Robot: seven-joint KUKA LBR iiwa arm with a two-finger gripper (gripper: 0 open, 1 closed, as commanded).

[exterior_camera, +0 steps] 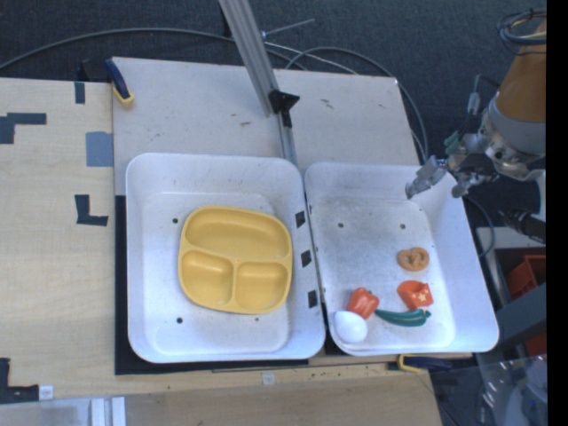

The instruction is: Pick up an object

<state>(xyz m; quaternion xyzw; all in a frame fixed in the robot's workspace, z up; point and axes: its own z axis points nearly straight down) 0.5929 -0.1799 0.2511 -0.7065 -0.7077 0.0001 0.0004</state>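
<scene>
In the right bin (373,202) lie a small brown pretzel-shaped piece (413,258), an orange-red block (415,294), a red pepper-like piece (361,303), a dark green chili (404,317) and a white egg (350,327), all clustered at the bin's near right part. My gripper (440,177) hangs over the bin's far right edge, above and apart from these objects. Its two fingers are spread, and nothing is between them.
The left bin (151,238) holds a yellow divided plate (236,259). A grey metal pole (253,47) slants down to the bins' far junction. Cables run behind the bench. The arm's orange band (524,78) is at the far right.
</scene>
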